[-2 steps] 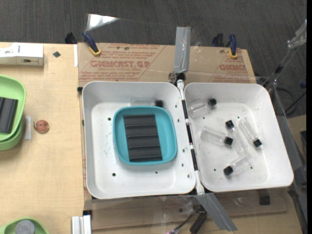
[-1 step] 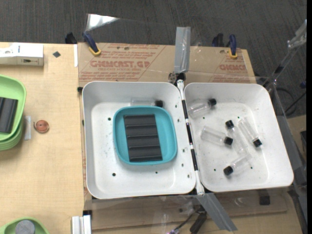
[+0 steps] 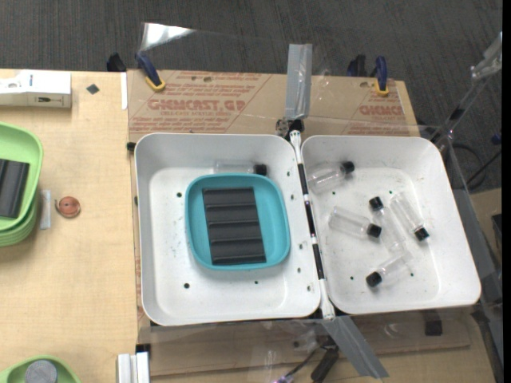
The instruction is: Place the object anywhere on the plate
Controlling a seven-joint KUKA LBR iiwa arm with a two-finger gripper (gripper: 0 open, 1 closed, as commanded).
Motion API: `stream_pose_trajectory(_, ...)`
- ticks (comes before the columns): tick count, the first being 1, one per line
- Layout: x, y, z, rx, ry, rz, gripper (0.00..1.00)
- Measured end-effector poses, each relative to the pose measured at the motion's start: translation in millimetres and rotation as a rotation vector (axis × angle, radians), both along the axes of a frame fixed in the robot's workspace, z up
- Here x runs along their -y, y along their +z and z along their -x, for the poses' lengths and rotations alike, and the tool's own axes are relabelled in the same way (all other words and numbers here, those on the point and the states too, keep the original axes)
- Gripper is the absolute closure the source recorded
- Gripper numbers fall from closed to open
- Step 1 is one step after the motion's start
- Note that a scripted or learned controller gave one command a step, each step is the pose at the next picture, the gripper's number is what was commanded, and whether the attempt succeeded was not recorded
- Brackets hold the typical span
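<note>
A teal square plate point(image 3: 275, 222) with a black ribbed insert point(image 3: 233, 225) lies in the middle of the left white bin point(image 3: 160, 294). Just behind the plate's far rim lies a clear vial point(image 3: 235, 168) on its side, its black cap point(image 3: 259, 168) pointing right. In the right white bin point(image 3: 447, 286) several more clear vials with black caps are scattered: one at the back left point(image 3: 329, 175), one in the middle point(image 3: 351, 223), one to the right point(image 3: 407, 216) and one near the front point(image 3: 389, 267).
The bins sit on brown cardboard point(image 3: 207, 102) held by clamps point(image 3: 149, 72) at the back. On the wooden bench to the left are a green tray point(image 3: 20, 222), a white box point(image 3: 36, 90) and a small copper-coloured disc point(image 3: 68, 207).
</note>
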State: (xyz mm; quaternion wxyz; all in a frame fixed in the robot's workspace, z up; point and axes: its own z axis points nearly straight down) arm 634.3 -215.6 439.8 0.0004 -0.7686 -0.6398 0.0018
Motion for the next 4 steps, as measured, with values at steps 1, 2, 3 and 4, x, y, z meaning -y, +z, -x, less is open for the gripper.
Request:
stream_pose_trajectory(1, 0.0, 0.0, 0.0, 0.000, 0.000, 0.000, 0.00)
stream_pose_trajectory(2, 0.0, 0.0, 0.0, 0.000, 0.000, 0.000, 0.00)
stream_pose_trajectory(3, 0.0, 0.0, 0.0, 0.000, 0.000, 0.000, 0.00)
stream_pose_trajectory(4, 0.0, 0.0, 0.0, 0.000, 0.000, 0.000, 0.00)
